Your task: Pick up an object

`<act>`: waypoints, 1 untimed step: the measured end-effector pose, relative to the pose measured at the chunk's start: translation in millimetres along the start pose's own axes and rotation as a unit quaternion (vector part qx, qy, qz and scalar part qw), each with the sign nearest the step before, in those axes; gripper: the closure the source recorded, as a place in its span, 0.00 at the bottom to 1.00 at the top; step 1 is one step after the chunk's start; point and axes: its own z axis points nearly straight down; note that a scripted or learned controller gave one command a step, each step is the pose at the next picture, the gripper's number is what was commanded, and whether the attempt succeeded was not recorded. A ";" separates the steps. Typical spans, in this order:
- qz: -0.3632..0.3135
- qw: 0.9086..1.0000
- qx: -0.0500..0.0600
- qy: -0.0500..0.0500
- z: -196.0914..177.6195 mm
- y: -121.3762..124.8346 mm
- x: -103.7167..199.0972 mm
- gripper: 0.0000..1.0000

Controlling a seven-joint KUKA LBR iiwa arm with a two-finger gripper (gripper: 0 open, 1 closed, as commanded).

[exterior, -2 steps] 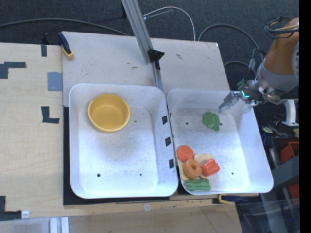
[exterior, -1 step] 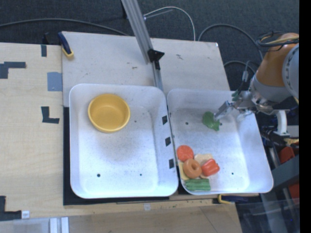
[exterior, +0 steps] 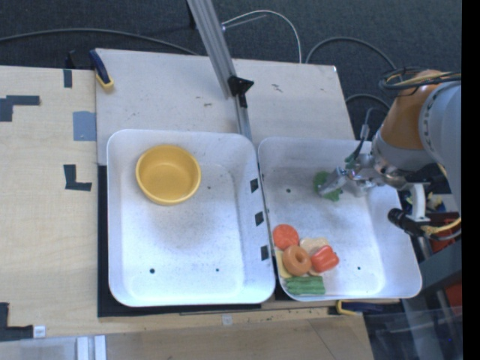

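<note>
Gripper (exterior: 332, 188) is low in the right bin (exterior: 390, 276), its tip against a small green object (exterior: 324, 179) — whether the jaws are clenched or released, I cannot tell. Toy foods (exterior: 304, 261) are clustered at that bin's near-left corner. A yellow bowl (exterior: 168, 173) sits in the left bin (exterior: 187, 276).

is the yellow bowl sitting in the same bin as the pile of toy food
No, the yellow bowl sits in the left bin, while the toy food pile lies in the right bin.

two white bins (exterior: 120, 223), one yellow bowl (exterior: 168, 173) (left bin)
</note>
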 end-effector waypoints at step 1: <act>-0.001 1.000 0.000 -0.001 -11.6 0.4 0.5 1.00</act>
